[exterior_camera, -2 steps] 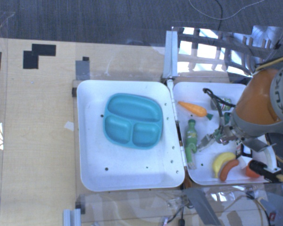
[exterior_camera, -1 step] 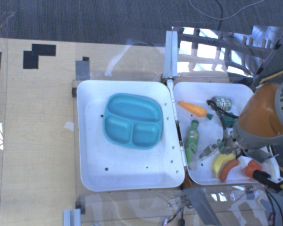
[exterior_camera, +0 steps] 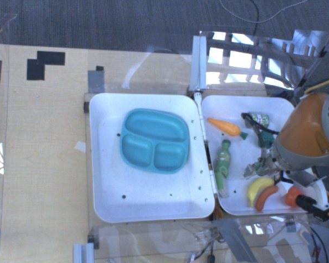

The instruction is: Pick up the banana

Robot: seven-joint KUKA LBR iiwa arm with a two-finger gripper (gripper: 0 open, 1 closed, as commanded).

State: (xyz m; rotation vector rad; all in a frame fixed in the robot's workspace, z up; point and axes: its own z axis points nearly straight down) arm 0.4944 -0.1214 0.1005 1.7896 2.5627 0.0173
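The banana point(exterior_camera: 257, 188) lies in the right bin point(exterior_camera: 236, 106), near its front wall, touching a red sausage-shaped item point(exterior_camera: 265, 197) on its front side. The gripper point(exterior_camera: 261, 167) sits just above and behind the banana, apart from it; finger state cannot be determined. A green bottle point(exterior_camera: 223, 162) lies left of the banana, a carrot point(exterior_camera: 223, 126) farther behind it. A blue divided plate point(exterior_camera: 154, 140) sits in the left bin point(exterior_camera: 107, 163).

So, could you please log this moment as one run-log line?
task: pick banana | gripper: just above banana, right bin | held: nothing seen
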